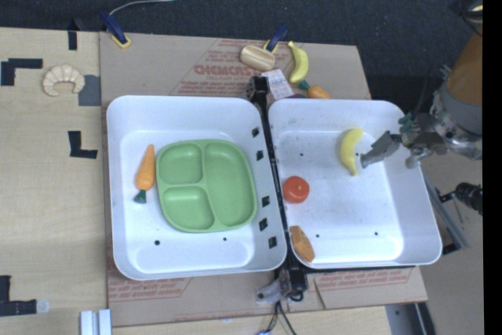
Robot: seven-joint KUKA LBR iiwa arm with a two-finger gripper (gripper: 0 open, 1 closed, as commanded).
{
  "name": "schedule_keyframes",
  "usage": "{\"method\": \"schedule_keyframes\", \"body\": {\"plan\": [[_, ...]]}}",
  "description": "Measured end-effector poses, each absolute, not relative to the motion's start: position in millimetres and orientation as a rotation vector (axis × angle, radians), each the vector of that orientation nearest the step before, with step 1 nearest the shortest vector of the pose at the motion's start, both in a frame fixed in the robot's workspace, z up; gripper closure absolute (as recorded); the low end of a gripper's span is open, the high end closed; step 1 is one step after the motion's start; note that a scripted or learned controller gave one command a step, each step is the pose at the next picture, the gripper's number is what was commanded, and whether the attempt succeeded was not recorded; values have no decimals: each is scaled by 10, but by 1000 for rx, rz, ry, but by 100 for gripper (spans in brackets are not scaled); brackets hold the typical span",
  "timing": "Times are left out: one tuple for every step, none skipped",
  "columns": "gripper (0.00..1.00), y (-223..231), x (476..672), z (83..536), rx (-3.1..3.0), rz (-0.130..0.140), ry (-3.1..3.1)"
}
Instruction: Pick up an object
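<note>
We see the claw reaching in over the right edge of the right bin, its two fingers spread apart, one finger stretching toward a yellow banana and ending just beside it; nothing sits between the fingers. The banana lies in the far half of this bin, nearer its right wall than its left. In the same bin an orange-red tomato-like ball rests close to the left wall, and a brownish-orange bread-like piece lies in the near left corner. The left bin holds a green divided plate at its middle, and a carrot lies between the plate and the bin's left wall. Behind the bins, at the far edge of the cardboard sheet, we find a tan roll-shaped piece, a second banana and a small white packet clustered together. A croissant lies well apart on the left side of the tabletop.
</note>
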State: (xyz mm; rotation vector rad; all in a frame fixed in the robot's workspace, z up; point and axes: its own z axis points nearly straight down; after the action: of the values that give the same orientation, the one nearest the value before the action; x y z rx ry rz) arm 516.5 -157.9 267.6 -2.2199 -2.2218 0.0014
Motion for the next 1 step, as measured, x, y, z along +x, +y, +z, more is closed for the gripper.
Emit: {"method": "schedule_keyframes", "body": {"plan": [[0, -1785, 5715, 1745, -2218, 3, -2221]]}}
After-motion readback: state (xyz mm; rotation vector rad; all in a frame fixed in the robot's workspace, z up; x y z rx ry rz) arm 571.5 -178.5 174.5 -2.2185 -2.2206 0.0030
